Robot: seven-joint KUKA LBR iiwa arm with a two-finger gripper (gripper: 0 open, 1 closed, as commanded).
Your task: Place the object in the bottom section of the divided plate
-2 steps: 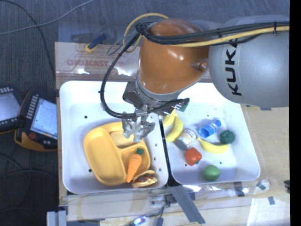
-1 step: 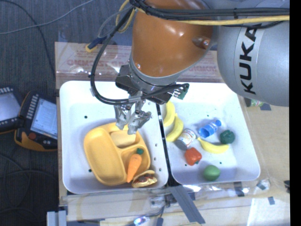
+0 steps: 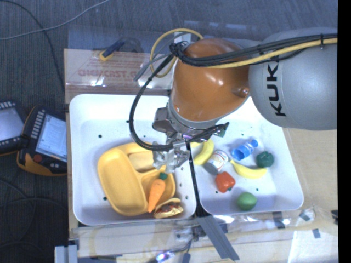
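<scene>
two white bins sit side by side on the tabletop, and the claw [image 3: 169,159] hangs over the left bin [image 3: 88,119], right above the yellow divided plate [image 3: 118,182]. i can't tell how the claw is set from up here, the big orange wrist covers too much. just below it lies the carrot [image 3: 156,194], in the plate's near-right section, long axis running near to far with a slight lean: green top at the far end, almost under the claw, pointed tip toward the near edge and a touch left. a burger-like toy [image 3: 169,207] rests at the plate's near rim, just beside the carrot's tip. over in the right bin [image 3: 290,185]: two bananas [image 3: 249,171], a small can [image 3: 218,160], a blue bottle [image 3: 243,149], a red pepper [image 3: 225,182], a lime [image 3: 247,200] and a dark green piece [image 3: 265,159].
</scene>
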